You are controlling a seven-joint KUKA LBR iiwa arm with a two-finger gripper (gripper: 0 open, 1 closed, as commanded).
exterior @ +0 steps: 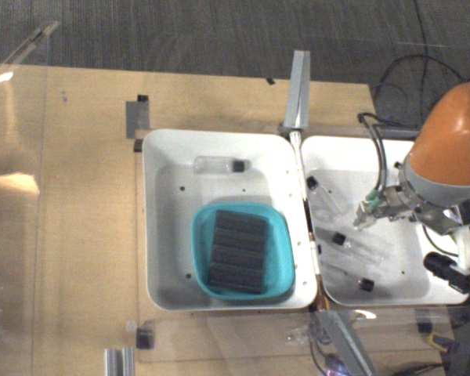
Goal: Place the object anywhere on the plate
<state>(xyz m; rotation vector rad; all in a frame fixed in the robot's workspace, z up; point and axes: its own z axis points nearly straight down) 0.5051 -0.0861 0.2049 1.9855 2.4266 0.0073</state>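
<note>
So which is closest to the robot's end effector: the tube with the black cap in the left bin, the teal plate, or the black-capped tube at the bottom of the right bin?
From the end effector:
1. Black-capped tube, low in the right bin.
2. Teal plate, left bin.
3. Clear tube, top of the left bin.

The left bin (160, 210) has bare floor along its left side and across its upper part, broken only by a clear tube with a dark cap (218, 164) lying near the upper wall. The teal plate (278, 245) fills the lower right of that bin, and a dark ribbed block (236, 251) covers most of its middle, leaving only the rim and narrow edges bare. A raised divider (304, 210) separates the two bins. In the right bin (337, 155), several clear tubes with dark caps (338, 240) lie scattered across the floor, and the arm (450, 143) overhangs its right side. The wooden surface (63, 210) at the frame's left lies open.
</note>
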